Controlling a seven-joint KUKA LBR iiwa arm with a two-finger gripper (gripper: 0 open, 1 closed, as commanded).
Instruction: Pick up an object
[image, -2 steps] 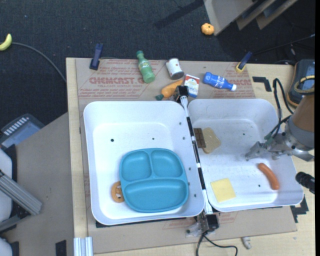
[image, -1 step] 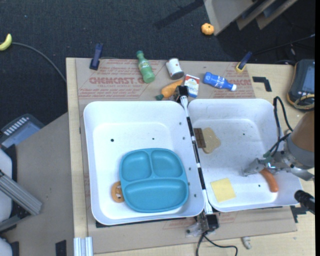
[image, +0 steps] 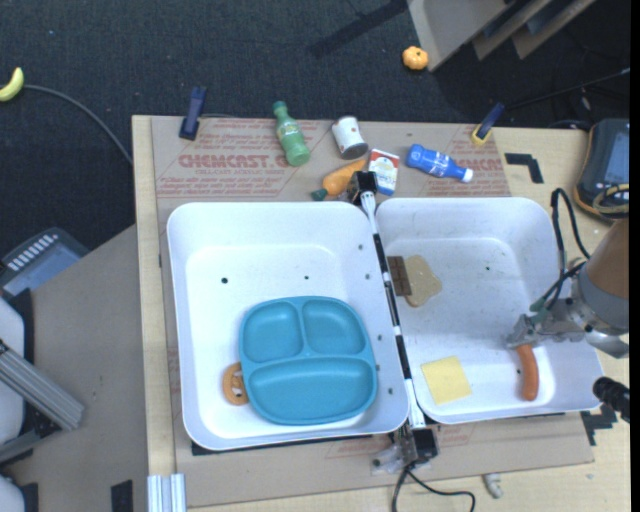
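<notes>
Above the right bin's (image: 470, 215) sausage (image: 528, 374), the hand (image: 527, 332).

Arm (image: 612, 275) low at right, claw (image: 528, 332) pointing left

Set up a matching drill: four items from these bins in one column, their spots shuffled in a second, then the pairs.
Things:
1. blue divided plate
2. yellow cheese slice
3. hot dog
4. green bottle

Places:
A. on the board behind the bins
B. right bin, near the gripper
C. left bin
D. right bin, front left part

Pairs: 1-C, 2-D, 3-B, 4-A
</notes>
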